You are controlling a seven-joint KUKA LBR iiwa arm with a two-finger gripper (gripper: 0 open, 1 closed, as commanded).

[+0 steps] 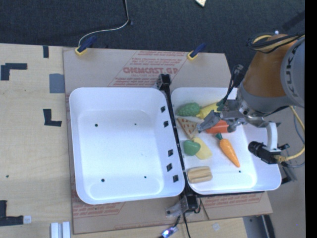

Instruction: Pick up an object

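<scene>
Down in the right bin (pixel 257 180), the gripper (pixel 214 121) hangs low near the bin's middle, just above a red-orange toy (pixel 218 129); whether its pincer is apart or together I cannot tell. A toy carrot (pixel 229 152) lies just toward the near edge, a green leafy piece (pixel 188 108) and a pizza slice (pixel 187 126) by the left wall, and a bread roll (pixel 199 174) at the near left corner. The left bin (pixel 119 143) sits alongside.
</scene>
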